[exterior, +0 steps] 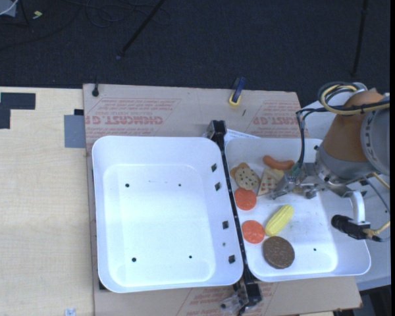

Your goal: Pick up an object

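Observation:
The right bin (329, 259) holds several toy foods: an orange sausage (277, 162), a tan cracker with dots (245, 175), a second tan cracker piece (270, 178), two orange-red discs (245, 199) (253, 231), a yellow corn cob (278, 219) and a brown round cookie (278, 252). My gripper (284, 185) reaches in from the right and sits low at the cracker piece, just below the sausage. Its metal fingers point left, and nothing is visibly held between them.
The left bin (112, 176) lies beside the right one, with a black divider clip (217, 129) between them. Both rest on a cardboard sheet (158, 107) on a wooden bench. A blue and yellow clamp (236, 92) sits at the cardboard's far edge. Cables loop above the arm's wrist (345, 140).

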Controlling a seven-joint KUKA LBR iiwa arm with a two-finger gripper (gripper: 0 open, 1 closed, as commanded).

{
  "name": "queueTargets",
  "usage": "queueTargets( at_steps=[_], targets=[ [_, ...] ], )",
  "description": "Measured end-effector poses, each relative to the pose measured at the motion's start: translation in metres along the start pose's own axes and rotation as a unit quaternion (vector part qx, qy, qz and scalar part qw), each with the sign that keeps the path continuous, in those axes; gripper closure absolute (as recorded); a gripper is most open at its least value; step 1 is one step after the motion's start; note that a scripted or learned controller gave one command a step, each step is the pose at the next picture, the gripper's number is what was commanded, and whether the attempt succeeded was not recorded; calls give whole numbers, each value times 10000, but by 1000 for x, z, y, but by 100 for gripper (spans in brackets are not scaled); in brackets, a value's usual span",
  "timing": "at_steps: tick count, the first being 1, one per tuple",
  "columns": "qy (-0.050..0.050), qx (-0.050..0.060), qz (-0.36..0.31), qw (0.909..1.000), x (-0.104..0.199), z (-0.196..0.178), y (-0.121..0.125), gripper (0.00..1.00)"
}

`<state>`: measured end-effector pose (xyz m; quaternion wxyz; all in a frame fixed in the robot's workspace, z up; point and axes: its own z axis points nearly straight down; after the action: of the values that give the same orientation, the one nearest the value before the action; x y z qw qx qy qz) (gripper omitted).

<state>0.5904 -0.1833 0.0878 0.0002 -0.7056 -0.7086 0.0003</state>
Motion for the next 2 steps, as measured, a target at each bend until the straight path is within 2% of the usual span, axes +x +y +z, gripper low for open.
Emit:
queueTargets(
  at_steps=[1,2],
  targets=[
    [15,-3,-19,10000,84,0,56,0],
    [11,38,37,10000,91,1,3,0]
  ],
)
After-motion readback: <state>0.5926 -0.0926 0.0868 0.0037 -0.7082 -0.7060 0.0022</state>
